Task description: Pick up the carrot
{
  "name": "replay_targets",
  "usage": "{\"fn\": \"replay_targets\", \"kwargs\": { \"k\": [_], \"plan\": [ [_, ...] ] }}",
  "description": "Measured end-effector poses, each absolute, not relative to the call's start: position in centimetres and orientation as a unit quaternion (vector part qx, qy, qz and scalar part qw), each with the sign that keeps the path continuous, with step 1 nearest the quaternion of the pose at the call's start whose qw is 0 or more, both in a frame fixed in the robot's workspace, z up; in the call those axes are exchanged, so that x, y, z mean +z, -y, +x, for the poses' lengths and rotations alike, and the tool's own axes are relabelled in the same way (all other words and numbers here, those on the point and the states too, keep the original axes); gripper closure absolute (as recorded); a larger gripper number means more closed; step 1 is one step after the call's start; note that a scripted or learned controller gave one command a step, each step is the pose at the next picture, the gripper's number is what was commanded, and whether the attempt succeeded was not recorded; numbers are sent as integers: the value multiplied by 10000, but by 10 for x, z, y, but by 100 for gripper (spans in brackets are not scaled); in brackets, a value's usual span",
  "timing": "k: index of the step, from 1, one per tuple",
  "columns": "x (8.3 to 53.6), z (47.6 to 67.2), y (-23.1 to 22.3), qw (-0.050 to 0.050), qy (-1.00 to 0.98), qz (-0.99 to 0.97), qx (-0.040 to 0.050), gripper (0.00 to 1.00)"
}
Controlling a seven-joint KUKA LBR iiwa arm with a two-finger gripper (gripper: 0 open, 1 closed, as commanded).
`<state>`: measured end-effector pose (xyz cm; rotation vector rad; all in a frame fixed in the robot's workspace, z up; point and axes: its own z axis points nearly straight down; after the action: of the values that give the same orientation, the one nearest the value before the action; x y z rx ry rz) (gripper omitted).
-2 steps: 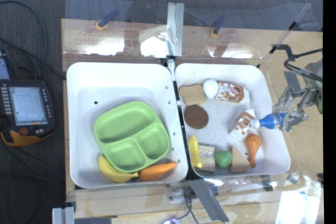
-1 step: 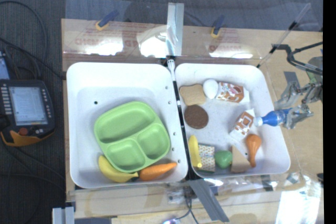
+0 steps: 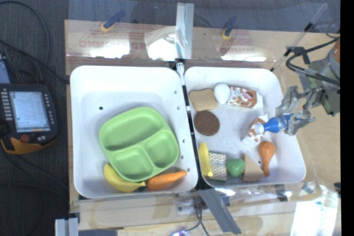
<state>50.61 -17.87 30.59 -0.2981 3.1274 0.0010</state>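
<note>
Two bins [image 3: 77, 119] side by side, & your carrot [image 3: 165, 179] sits in the left one, bottom edge, tucked against the green divided plate [image 3: 139, 142] w/ a banana [image 3: 120, 179] touching its blunt end. The gripper [image 3: 296, 109] hangs over the right bin's far rim, well apart from the target; can't tell its state from up here, & nothing visibly in it. You've got a full crossing ahead, past the divider. Judgement: come down from above, straddle the carrot across its width near mid-body, stay off the plate lip & bin wall. Long axis runs roughly left-right, slightly tilted; thin tip points right toward the divider, fat end left.
</note>
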Motion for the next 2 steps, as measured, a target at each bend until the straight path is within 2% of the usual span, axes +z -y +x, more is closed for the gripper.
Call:
{"fn": "replay_targets", "kwargs": {
  "k": [1, 2],
  "plan": [
    [385, 495, 208, 39, -9890, -1480, -22, 100],
    [307, 517, 216, -21, -9923, -1238, 23, 100]
  ]
}}
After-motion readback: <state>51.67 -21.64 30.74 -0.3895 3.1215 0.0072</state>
